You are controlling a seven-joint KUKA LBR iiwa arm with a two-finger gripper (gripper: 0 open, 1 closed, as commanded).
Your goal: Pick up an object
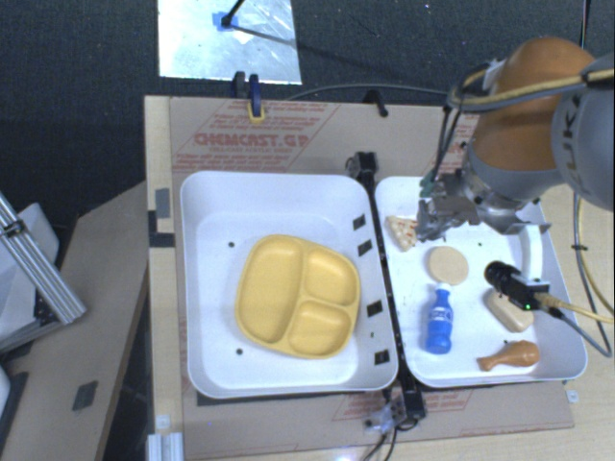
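The gripper [430, 221], finger opening indeterminable, sits in the right bin [557, 353] beside a pale wedge-shaped piece [401, 230], with the round cookie [448, 265] just nearer.

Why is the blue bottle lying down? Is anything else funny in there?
The blue bottle lies tipped on its side in the right bin, cap pointing away from the camera. It looks like a toy, as does the drumstick near it. Nothing looks spilled or broken. The yellow tray sits a bit crooked in the left bin.
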